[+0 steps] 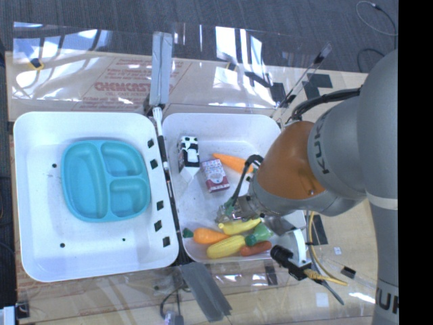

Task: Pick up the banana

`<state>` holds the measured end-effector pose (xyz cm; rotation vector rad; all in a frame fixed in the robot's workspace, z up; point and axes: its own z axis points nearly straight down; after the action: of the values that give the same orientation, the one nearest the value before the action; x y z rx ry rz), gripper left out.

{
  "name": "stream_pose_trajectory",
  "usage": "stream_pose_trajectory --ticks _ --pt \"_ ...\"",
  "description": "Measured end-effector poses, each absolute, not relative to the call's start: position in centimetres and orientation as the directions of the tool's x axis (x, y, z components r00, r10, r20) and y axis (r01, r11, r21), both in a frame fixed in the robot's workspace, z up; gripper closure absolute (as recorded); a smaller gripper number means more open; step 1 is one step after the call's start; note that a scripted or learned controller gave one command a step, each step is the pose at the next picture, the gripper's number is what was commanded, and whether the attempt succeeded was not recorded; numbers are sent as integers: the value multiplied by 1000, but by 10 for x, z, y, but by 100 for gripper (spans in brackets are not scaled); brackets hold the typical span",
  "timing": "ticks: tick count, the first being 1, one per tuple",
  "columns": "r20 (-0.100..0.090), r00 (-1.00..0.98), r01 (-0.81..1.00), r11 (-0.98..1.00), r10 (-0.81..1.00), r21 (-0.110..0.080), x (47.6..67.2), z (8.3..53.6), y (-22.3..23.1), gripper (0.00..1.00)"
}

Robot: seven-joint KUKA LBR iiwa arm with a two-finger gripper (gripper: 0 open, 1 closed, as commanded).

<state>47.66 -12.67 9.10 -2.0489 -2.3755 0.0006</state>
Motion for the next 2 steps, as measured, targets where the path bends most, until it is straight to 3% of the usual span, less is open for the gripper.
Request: stream_pose_trajectory --ticks 1,2 --pt "3 -103 995 103 995 -6 476 90 -95 0" --pt "0 -98 995 98 995 0 516 192 -94 0"
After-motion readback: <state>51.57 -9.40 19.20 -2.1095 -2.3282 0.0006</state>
